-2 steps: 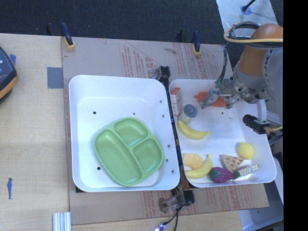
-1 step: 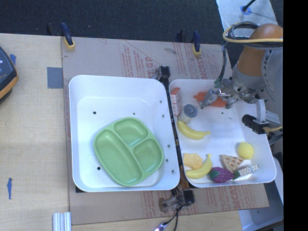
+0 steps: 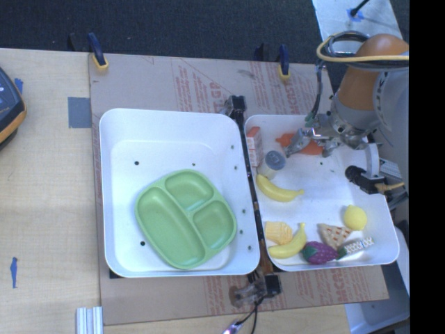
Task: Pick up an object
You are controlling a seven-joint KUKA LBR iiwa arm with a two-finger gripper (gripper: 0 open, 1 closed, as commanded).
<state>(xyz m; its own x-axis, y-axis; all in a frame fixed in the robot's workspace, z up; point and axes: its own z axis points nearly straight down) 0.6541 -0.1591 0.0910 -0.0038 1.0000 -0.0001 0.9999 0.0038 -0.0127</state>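
Gripper sits low at the right bin's far edge, over an orange piece; you cannot tell how its jaws stand. Bananas, lemon and grapes lie nearer you.

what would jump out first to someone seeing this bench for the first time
The big green divided plate, alone in the left bin. Then the bright toy food in the right bin: two bananas, a lemon, purple grapes. The grey arm with its orange band reaches over that bin's far end.
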